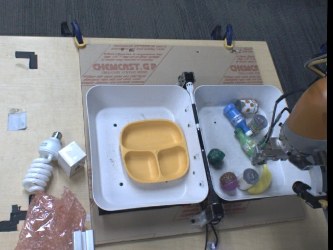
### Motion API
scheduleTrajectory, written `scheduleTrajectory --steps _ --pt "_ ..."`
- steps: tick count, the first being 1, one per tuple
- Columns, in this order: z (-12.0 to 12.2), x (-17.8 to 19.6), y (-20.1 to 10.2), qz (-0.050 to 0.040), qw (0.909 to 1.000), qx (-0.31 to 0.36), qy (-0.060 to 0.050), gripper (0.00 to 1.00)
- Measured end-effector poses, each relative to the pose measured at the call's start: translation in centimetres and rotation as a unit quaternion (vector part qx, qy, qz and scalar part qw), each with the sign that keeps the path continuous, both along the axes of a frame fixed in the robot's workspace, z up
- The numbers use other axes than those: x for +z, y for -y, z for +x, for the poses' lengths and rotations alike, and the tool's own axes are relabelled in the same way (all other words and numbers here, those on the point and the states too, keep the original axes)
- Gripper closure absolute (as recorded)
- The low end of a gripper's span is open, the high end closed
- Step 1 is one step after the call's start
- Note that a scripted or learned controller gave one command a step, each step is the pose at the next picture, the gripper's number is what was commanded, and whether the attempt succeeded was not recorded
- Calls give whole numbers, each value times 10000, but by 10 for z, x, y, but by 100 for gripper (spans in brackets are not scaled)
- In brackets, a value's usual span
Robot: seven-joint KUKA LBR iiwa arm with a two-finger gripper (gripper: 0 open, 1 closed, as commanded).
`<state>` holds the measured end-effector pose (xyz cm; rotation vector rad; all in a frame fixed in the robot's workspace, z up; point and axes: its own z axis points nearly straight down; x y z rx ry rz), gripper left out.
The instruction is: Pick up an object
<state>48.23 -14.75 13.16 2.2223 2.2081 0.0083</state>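
The right white bin [208,100] holds several small objects. Among them are a blue bottle [235,116], a spotted egg shape [249,106], a grey round can [258,123] and a green bottle [245,142]. Nearer the front lie a dark green ball [216,157], a purple ball [228,181], a small grey disc [251,175] and a yellow banana [264,181]. My gripper [264,156] reaches in from the right, low over the bin, just above the banana and beside the green bottle. Its tip is dark and partly hidden by the wrist.
The left white bin [104,103] carries a yellow divided plate [154,151]. On the bench to the left lie a spiral light bulb [41,165], a white cube [72,158] and a pink plastic bag [49,223]. Clamps [78,35] hold the board's far edge.
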Motion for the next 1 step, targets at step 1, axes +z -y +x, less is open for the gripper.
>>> scheduleTrajectory --steps 1 --pt "0 0 0 0 10000 -1 -1 0"
